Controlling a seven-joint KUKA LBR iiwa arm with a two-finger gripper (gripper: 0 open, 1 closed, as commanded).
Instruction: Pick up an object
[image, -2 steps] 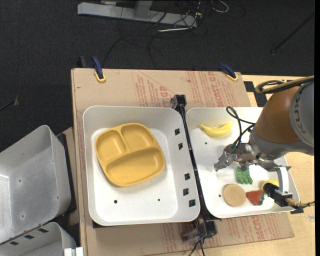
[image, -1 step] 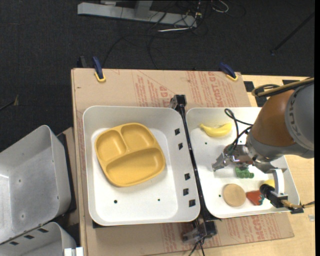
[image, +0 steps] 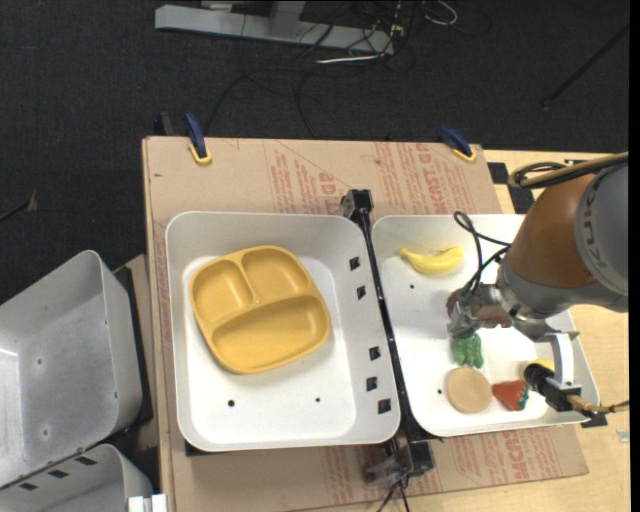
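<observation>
Arm (image: 570, 250): in from right, over right bin (image: 420, 400).
Gripper (image: 466, 318): low in right bin, just above green item (image: 467, 350). Can't tell jaw state.
Green item: mid right bin, directly under gripper tip, touching or nearly so; grip not visible.
Others in right bin: banana (image: 433, 260) at back; tan disc (image: 468, 390) and red piece (image: 510, 395) at front.
Left bin (image: 200, 400): yellow tray (image: 260, 308).

Divided tray (image: 260, 308) sits in the left bin (image: 200, 420), while the right bin (image: 420, 400) holds a banana (image: 433, 260) at the back, broccoli (image: 467, 350) mid-bin, and a round cookie (image: 468, 390) in front beside a strawberry (image: 510, 395).
</observation>
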